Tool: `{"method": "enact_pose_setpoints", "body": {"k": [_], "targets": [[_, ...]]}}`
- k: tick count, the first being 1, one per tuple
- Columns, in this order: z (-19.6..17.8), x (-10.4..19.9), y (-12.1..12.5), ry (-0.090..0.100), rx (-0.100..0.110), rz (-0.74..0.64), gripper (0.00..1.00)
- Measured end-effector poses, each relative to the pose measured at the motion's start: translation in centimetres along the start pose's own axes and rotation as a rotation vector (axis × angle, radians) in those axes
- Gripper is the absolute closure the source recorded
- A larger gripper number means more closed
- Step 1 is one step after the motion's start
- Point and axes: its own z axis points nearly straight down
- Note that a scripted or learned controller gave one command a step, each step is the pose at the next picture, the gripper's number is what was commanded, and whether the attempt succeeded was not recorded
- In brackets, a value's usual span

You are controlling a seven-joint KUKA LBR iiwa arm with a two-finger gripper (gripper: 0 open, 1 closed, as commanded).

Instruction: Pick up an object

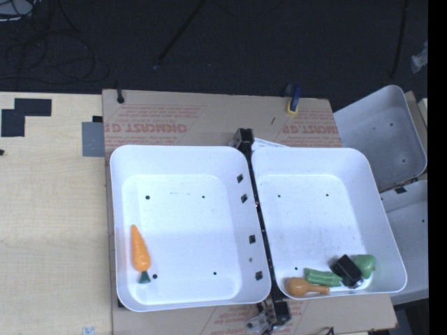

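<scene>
Couldn't tell the tool's state. A black block [347, 270] partly hid the green thing [363, 263] in the right bin's [318, 160] near corner.

White bins [178, 160] w/ orange carrot [140, 248], black block [346, 269], green & prob. orange-tan toys [305, 287].

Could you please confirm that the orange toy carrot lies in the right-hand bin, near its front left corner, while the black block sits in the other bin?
Not quite: the camera view shows the orange toy carrot in the left-hand white bin, near its front left corner. The black block does sit in the other bin, the right-hand white bin.
</scene>
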Motion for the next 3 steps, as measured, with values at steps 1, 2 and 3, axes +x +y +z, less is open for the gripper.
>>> {"method": "enact_pose_setpoints", "body": {"k": [1, 2, 3], "targets": [[-1.1, 0.1, -0.3, 0.000, 0.006, -0.003, 1.00], [-2.0, 0.3, -0.2, 0.000, 0.009, -0.010, 1.00], [-2.9, 0.5, -0.1, 0.001, 0.011, -0.018, 1.00]]}}
